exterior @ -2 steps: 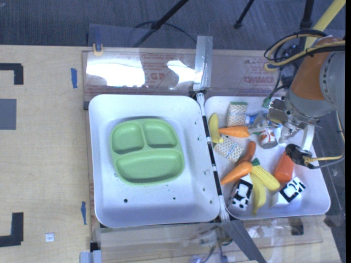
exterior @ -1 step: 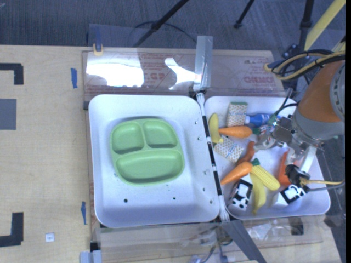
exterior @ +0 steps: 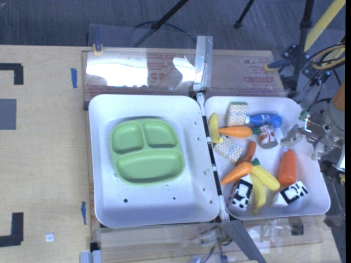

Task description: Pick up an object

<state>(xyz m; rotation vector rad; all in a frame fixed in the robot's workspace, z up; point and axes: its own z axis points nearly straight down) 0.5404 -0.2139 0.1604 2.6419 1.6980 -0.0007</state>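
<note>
From my seat I see the gripper (exterior: 300,131) at the right edge of the right bin (exterior: 323,201), hovering over its upper right corner, with the arm coming in from the right. I cannot tell how its fingers stand; nothing shows between them.

The right bin holds a crowd of toy food. Along the top lie a blue bottle (exterior: 264,119) on its side, a speckled sponge-like block (exterior: 237,114) to its left, and a carrot (exterior: 235,131) below them. A small can (exterior: 267,136) sits just beside the carrot's tip. A banana (exterior: 213,128) lies against the bin's left wall. In the middle, a second carrot (exterior: 237,172) slants down to the left, touching a corn cob (exterior: 265,177). A larger orange carrot (exterior: 286,167) stands apart toward the right, nearest the gripper, with a black-and-white block (exterior: 294,192) just below it. Another black-and-white block (exterior: 241,194) lies at the lower left.

The left bin (exterior: 104,114) carries a green divided plate (exterior: 146,149), three compartments, near its centre. Both bins rest on the bench (exterior: 38,147).
</note>
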